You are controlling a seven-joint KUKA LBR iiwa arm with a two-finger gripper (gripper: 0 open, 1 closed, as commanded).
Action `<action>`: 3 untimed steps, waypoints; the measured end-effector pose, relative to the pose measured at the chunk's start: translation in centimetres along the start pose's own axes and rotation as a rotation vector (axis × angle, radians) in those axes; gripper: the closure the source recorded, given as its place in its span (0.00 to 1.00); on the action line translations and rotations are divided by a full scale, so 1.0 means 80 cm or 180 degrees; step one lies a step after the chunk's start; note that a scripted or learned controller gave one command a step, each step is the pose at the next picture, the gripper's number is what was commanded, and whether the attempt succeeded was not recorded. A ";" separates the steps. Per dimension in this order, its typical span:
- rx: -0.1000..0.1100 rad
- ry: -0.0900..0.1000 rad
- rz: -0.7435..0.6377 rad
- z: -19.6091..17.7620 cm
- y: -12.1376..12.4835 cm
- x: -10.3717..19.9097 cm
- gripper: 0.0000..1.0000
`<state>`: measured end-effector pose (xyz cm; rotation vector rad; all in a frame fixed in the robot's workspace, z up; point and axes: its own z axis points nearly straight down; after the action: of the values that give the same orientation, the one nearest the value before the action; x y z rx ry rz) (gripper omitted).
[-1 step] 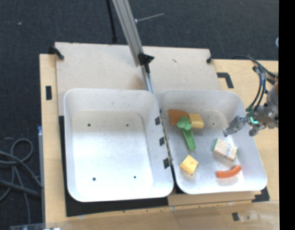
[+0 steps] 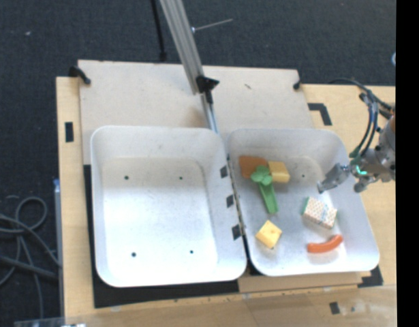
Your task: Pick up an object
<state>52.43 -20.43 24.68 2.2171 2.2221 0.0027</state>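
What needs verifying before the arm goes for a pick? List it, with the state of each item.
1. Objects within the right bin: ok, all lie inside it.
2. Nearest target: ok, the speckled block lies just below the pincer.
3. Block stands apart from the red sausage-shaped piece: ok.
4. Cluttered group: not ok, the green piece, orange block and yellow block touch.
5. Pincer free of load: cannot tell.
6. Yellow cheese wedge isolated: ok.
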 end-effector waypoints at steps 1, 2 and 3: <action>0.0018 -0.0003 0.0011 0.055 -0.005 -0.009 0.00; 0.0025 0.0001 0.0011 0.130 -0.015 -0.008 0.00; -0.0017 -0.0031 0.0020 0.179 -0.013 -0.014 0.00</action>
<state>51.43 -21.53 10.32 2.2165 2.2076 -0.0020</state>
